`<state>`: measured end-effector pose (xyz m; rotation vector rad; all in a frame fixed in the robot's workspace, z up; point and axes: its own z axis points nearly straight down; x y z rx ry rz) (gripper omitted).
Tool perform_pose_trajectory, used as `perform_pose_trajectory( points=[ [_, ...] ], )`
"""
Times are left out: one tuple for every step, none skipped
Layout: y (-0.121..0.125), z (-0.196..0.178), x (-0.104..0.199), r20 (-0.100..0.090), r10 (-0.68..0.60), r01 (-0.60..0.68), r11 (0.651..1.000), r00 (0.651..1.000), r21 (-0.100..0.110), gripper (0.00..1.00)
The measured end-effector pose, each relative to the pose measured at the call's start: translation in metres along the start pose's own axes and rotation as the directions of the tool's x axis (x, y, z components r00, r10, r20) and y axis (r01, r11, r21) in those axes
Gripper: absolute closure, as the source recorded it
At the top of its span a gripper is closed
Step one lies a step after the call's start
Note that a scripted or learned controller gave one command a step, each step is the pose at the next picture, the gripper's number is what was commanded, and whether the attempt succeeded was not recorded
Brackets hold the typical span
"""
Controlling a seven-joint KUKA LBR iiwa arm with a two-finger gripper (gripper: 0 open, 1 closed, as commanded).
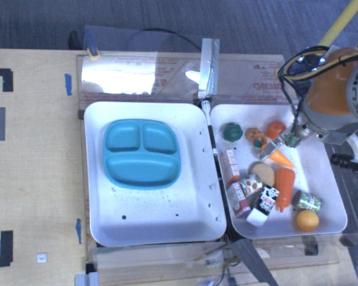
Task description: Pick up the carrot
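Nearest the lens, at the right bin's lower edge: round orange ball-like fruit, just beside a small green-and-silver tin can lying on its side. Slightly further in, a black-and-white milk carton tipped over, touching a red-labelled carton and a tan rounded potato-like piece. Standing out among them, a red-orange ketchup-style bottle, lying lengthwise. Above it, the short orange cone-shaped carrot, resting on the floor of the shallow white right bin, near the bin's middle. Just above the carrot, the two-finger gripper, low over the clutter beside a small red tomato; open or closed, cannot tell, and nothing visibly between the tips. Further left, a dark green round vegetable. In the shallow white left bin, a blue three-compartment plastic plate.
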<state>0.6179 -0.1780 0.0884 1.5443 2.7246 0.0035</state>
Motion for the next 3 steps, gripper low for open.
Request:
perform_pose_trajectory(
  points=[
    [0.001,-0.011,-0.001,0.0,0.002,-0.002,1.0,1.0,-0.003,1.0],
    [0.015,0.004,-0.033,-0.03,0.284,-0.282,0.957,0.958,0.074,1.0],
    [0.083,-0.123,0.032,0.0,0.229,-0.229,0.973,0.973,-0.009,1.0]
  ],
)
